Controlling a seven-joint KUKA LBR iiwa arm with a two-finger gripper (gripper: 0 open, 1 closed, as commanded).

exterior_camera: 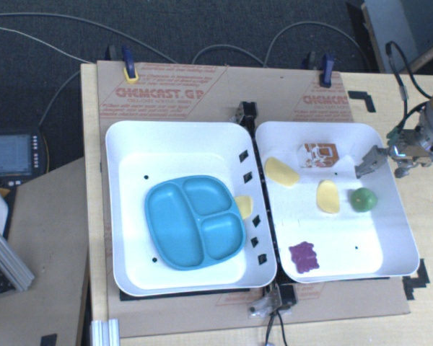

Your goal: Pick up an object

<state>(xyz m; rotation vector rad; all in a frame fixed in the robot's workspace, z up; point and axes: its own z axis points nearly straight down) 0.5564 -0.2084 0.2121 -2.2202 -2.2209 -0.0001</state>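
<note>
White plastic, two shallow bins side by side on the surface (pixel 173 78), and my claw (pixel 379 162) sits over the right edge of the right bin (pixel 390 262), well up near its far corner. I cannot tell from this slant whether the claw is apart or together; it reads as a grey blur against the bin wall, and nothing shows in it.

What I might lift lies below me in the right bin: a green ball (pixel 362 200) nearest, a yellow piece (pixel 328 197) just beside it, another yellow piece (pixel 281 171) further toward the divider, a small brown-and-white packet (pixel 318 154) near the far wall, and a purple lump (pixel 304 256) by the near wall. The left bin (pixel 123 193) holds a blue divided plate (pixel 195 222) with a yellow bit (pixel 244 206) tucked at its edge.

The risks, as I judge them: the green ball looks round, so an off-centre close could send it rolling away. It lies near the yellow piece, and I might nudge both and grip neither. Coming down this close to the bin wall, I could also catch the rim.
</note>
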